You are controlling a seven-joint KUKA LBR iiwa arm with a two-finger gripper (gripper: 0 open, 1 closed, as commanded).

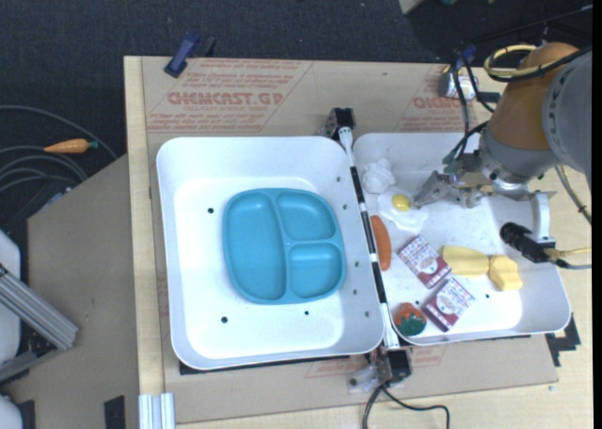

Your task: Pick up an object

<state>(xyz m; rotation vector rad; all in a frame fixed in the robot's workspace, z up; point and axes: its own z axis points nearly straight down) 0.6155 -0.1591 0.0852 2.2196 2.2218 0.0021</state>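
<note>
Two glossy white bins: smooth blue divided plate left; pincer state unclear right.

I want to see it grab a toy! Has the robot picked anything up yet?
Not yet. Done: the arm has reached over the right bin, and its gripper sits low near the small yellow piece. In hand: nothing shows between its fingers. Left: grab something and lift it. The hot dog, the yellow block and the blue tray all lie in their bins.
</note>
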